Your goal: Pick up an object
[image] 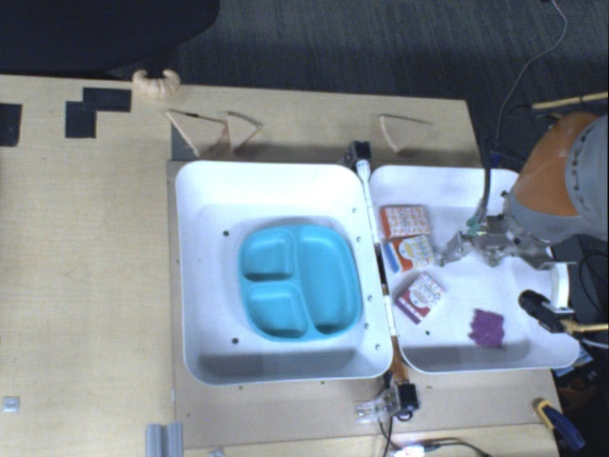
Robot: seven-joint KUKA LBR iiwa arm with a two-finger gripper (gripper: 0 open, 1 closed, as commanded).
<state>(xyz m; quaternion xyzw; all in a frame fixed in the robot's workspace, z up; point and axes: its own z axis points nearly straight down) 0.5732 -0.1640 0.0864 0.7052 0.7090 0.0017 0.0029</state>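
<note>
Nearest the camera runs the near edge of the tabletop (86,350), pale wood, carrying two white bins side by side. Largest is the left bin (205,255); a blue divided tray (300,279) lies in its middle with bare white floor all round it. Next, the right bin (533,350) has open floor along its near wall and far wall. Reaching over its right rim, the grey and orange arm (561,184) ends in the hand (459,248), low over the bin's middle; I cannot tell how far open it is, nor whether it grips anything. Just left of it lies a red-and-white packet (405,222), an orange packet (415,250) touching it, a small red pouch (421,296) nearer, and a purple lump (487,328) apart to the right.
</note>
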